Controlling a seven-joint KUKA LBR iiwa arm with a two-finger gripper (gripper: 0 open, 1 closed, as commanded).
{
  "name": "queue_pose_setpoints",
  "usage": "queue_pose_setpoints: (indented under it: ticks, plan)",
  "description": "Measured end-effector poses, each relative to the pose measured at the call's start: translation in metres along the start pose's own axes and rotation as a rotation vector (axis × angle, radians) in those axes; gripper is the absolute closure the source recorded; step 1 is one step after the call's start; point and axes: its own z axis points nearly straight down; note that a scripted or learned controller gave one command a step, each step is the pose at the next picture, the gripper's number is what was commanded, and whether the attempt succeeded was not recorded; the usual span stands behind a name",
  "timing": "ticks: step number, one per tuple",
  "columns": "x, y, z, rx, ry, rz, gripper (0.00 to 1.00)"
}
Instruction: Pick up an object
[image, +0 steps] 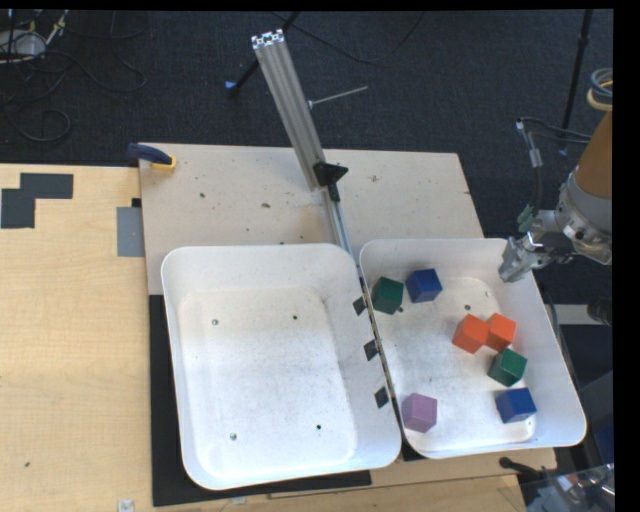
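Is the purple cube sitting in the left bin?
No. The purple cube lies in the right bin, near its front left corner, beside the divider.

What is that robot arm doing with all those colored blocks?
It is trying to pick one up. The gripper hangs over the far right edge of the right bin, with nothing in it. Green, blue, orange, red and purple blocks lie in that bin. The nearest is the red block.

Seven small blocks (470, 332) scattered loose in right bin (560, 420).
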Motion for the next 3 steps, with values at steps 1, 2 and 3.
queue_pose_setpoints:
  ticks: [1, 2, 3]
  plan:
    - [0.053, 0.008, 0.007, 0.003, 0.003, -0.010, 1.00]
    - [0.110, 0.010, 0.000, 0.004, 0.003, -0.010, 1.00]
    - [0.163, -0.003, -0.001, 0.005, 0.003, -0.010, 1.00]
